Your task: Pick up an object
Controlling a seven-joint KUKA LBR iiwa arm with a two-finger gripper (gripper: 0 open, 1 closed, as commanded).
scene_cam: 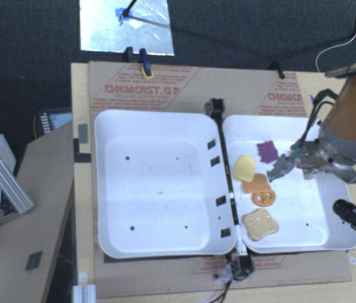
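**Arm over right bin, four items below**

Nearest: tan biscuit-shaped piece [260, 224], then orange pretzel [262, 192], yellow piece [244, 167], purple piece [267, 150], clustered by the right bin [310, 232]'s left wall. Gripper [278, 168] reached in from the right, tilted beside the pretzel; fingers' state: cannot tell. Left bin [159, 188] lay beyond the divider.

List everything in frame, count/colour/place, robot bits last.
bins: 2, white, side by side on the bench; left bin, right bin
purple piece: 1, purple, right bin, upper middle
yellow piece: 1, pale yellow, right bin, near the divider
orange piece: 1, orange, right bin, just below the yellow piece
tan piece: 1, beige, right bin, lower left
foil sheet: 1, silver, floor beyond the bench
arm: 1, grey with orange band, from the right
tool: 1, grey, low over the right bin beside the orange piece
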